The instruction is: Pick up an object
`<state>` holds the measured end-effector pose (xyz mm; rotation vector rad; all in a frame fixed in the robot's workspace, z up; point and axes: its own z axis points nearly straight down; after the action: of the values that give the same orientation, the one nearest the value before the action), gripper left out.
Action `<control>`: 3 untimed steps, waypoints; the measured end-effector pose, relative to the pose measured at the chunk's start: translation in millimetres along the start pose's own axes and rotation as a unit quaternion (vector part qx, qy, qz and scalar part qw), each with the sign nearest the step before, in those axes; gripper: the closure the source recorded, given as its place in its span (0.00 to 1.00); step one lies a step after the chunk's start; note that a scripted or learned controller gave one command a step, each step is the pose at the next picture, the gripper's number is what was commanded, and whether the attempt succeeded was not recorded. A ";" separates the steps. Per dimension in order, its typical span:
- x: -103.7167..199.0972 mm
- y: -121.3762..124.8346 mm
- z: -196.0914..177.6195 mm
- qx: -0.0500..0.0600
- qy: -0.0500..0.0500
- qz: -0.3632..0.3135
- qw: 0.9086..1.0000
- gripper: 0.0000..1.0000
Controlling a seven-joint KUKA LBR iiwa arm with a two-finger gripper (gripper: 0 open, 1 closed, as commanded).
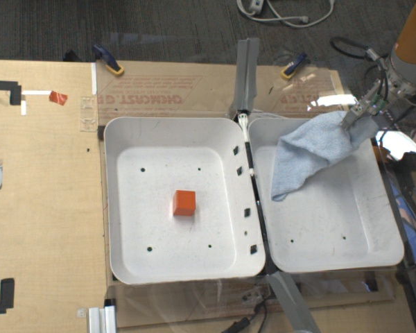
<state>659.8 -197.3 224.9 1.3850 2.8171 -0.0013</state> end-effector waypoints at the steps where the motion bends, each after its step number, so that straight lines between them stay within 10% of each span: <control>1: -3.9 -32.9 16.8 0.000 0.001 -0.041 0.999 1.00; 3: -12.8 -21.5 16.6 0.000 0.000 -0.117 0.993 1.00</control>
<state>650.6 -220.6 208.3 1.0465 2.9605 -0.0009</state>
